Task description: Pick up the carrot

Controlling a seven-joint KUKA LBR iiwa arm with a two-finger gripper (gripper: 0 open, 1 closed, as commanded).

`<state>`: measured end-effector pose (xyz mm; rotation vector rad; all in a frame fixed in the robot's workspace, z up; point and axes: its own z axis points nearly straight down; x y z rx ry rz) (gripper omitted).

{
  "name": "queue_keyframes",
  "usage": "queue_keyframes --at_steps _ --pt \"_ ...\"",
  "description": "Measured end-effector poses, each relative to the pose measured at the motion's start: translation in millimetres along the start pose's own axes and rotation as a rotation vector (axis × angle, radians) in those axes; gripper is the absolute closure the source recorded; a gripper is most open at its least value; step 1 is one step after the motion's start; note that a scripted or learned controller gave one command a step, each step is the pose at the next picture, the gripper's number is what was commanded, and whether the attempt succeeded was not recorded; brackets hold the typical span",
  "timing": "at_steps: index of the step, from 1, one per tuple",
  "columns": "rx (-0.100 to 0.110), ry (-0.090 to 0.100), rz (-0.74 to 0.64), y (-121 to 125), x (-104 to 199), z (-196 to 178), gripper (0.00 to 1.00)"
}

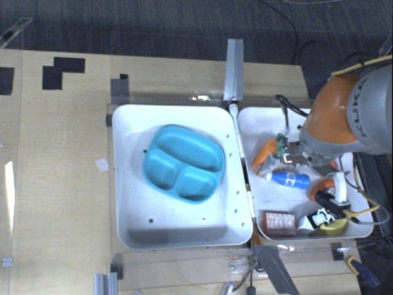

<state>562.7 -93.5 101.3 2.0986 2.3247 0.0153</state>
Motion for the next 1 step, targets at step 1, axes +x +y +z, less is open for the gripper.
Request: queue_keyframes --at_steps 1 --pt "0.003 -0.001 -0.196 72.1 -0.5 13.9 0.00"
